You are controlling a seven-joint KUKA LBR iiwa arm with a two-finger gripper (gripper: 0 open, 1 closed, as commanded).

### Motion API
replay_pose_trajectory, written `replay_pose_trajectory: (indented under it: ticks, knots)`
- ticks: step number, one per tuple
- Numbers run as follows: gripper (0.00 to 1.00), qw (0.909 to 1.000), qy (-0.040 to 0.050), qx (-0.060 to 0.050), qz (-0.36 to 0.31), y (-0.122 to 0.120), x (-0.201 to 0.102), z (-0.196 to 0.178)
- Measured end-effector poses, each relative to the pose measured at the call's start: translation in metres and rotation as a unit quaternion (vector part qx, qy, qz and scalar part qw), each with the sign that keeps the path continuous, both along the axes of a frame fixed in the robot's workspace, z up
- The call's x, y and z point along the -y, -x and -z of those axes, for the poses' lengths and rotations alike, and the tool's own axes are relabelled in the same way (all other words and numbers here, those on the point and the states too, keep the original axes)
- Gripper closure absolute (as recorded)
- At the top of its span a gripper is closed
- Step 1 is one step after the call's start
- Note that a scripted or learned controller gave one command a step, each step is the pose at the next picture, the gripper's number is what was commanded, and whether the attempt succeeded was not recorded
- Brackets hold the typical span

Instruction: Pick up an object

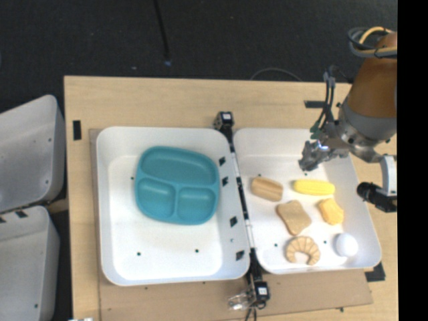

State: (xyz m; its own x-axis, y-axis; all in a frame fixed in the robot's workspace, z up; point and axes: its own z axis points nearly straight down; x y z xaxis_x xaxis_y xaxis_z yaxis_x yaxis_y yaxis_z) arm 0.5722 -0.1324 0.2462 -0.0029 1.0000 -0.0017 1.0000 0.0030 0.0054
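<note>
Hovering claw (311, 158) above banana (314, 188) | opening: cannot tell | holding nothing visible

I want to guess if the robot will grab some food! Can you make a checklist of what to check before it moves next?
1. Food within reach in the right bin: ok. It holds a bread roll, yellow corn cob, toast slice, orange piece, croissant and white egg.
2. End effector over that bin: ok, just above the corn cob.
3. Nothing held yet: ok, every item lies on the bin floor.
4. Items spaced apart: ok, mostly; toast slice and croissant are close.
5. Finger opening: cannot tell.
6. Teal divided plate out of the way: ok, in the left bin.
</note>
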Motion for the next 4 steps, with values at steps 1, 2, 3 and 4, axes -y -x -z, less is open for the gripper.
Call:
replay_pose_trajectory:
  ticks: [1,2,3,4]
  knots:
    - [1.0,1.0,-0.0016,-0.002,-0.002,0.008,-0.053,-0.009]
    - [1.0,1.0,-0.0011,-0.003,-0.001,0.004,-0.105,0.002]
    - [1.0,1.0,-0.0015,-0.003,-0.002,0.008,-0.161,0.012]
    - [1.0,1.0,-0.0016,-0.002,-0.002,0.013,-0.213,0.0]
